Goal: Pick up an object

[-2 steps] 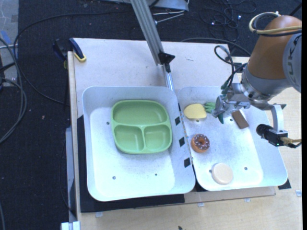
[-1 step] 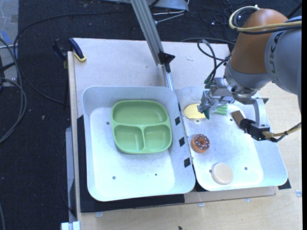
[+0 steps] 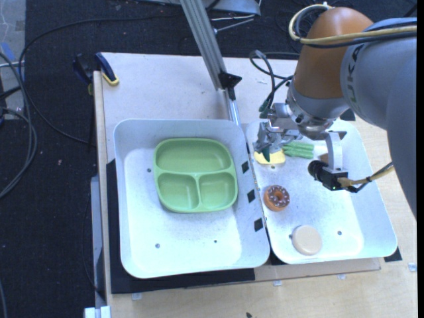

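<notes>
Grey arm point(image 3: 371, 65) with the orange band reaches in from the right, over the right bin point(image 3: 371, 230). Gripper point(image 3: 270, 144) hangs low at the far left corner of that bin, close to the wall shared with the left bin point(image 3: 132, 244). Fingers are buried in their own hardware from this angle; cannot tell if they are spread or pressed together, and cannot tell if anything sits between them.

Right under and just beside the gripper tip: a yellow piece point(image 3: 273, 158), maybe a banana or corn toy, partly hidden by the gripper. Touching or not, cannot tell. Beside it, toward the right, a light green ridged item point(image 3: 298, 150), looks like a toy vegetable, lying flat near the bin's far edge, partly under the wrist.

Chocolate-frosted toy donut point(image 3: 276, 197) sits near the left wall of the right bin, about halfway down, apart from the gripper. Round beige disc point(image 3: 307, 240), bun-like, lies near the near edge of the same bin, well apart from the gripper.

Left bin holds a green three-compartment plate point(image 3: 196, 175), flat, toward the bin's far right part, its compartments bare.

Black cable fitting point(image 3: 328, 175) hangs off the wrist over the middle of the right bin. Slanted metal pole point(image 3: 207, 38) crosses the far side of the bench.
</notes>
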Robot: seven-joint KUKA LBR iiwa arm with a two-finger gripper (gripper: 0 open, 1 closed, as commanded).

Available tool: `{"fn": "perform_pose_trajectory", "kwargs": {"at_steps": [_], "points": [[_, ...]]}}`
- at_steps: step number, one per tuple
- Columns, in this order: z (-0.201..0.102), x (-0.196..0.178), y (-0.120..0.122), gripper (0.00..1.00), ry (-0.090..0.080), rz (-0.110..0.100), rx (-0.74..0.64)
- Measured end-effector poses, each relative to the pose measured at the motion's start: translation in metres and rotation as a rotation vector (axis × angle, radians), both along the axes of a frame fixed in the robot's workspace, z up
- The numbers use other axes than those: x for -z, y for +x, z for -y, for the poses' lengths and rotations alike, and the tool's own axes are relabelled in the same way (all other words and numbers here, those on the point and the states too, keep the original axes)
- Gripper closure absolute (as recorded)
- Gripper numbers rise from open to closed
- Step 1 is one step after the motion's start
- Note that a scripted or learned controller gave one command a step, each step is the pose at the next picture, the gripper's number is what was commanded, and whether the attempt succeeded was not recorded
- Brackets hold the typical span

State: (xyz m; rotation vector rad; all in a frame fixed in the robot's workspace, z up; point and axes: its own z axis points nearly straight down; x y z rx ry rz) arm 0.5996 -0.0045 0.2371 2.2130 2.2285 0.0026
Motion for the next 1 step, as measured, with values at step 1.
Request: {"fn": "perform_pose_trajectory", "kwargs": {"at_steps": [1], "points": [[-0.0571,0.0012,0.0012,1.00,0.001,-0.001,-0.001]]}}
